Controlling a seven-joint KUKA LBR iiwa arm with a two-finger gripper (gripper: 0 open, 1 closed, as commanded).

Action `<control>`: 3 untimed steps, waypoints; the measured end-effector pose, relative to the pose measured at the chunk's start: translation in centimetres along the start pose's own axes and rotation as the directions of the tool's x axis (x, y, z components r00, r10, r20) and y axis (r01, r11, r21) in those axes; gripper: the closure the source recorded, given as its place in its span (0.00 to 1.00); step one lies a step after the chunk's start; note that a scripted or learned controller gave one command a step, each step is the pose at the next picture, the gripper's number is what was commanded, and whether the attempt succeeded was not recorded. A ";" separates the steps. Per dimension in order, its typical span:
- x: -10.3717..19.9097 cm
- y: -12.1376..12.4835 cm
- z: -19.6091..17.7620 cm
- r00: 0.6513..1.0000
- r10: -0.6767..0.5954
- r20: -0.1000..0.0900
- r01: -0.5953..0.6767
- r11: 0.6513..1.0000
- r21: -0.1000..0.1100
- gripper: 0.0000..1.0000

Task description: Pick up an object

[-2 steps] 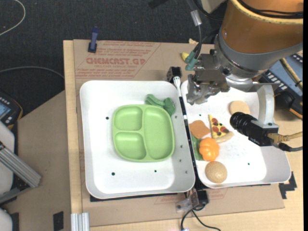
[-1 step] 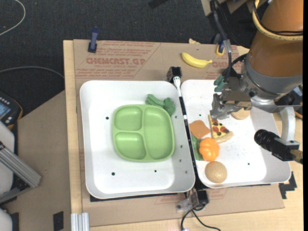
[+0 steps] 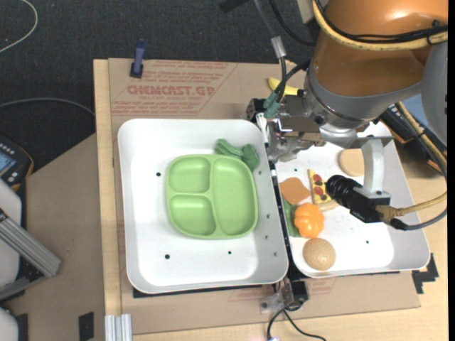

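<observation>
Gripper (image 3: 284,142) is hanging over the right bin (image 3: 405,254), its opening impossible to judge. Below it are lying an orange pepper (image 3: 308,219) and slice of pizza (image 3: 317,188)

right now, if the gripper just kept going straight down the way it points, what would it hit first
Hedged, since the wrist hides the gripper: it points down over the right bin beside the divider. Bare floor looks likeliest, with the brown flat piece nearest. Depth is unclear from this slanted view.
</observation>
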State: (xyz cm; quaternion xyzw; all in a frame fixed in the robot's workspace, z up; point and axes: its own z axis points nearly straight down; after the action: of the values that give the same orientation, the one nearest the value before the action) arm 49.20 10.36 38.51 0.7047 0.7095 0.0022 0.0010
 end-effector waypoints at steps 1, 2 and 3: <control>7.1 -1.1 4.5 1.000 -0.001 0.002 0.001 1.000 0.012 1.00; 2.6 2.3 20.5 1.000 0.013 0.007 -0.013 1.000 0.018 1.00; 7.9 -1.3 6.6 1.000 -0.002 -0.006 0.002 1.000 -0.007 1.00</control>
State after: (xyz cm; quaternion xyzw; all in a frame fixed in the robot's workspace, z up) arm 47.85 18.30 31.94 0.7041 0.7100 0.0066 0.0014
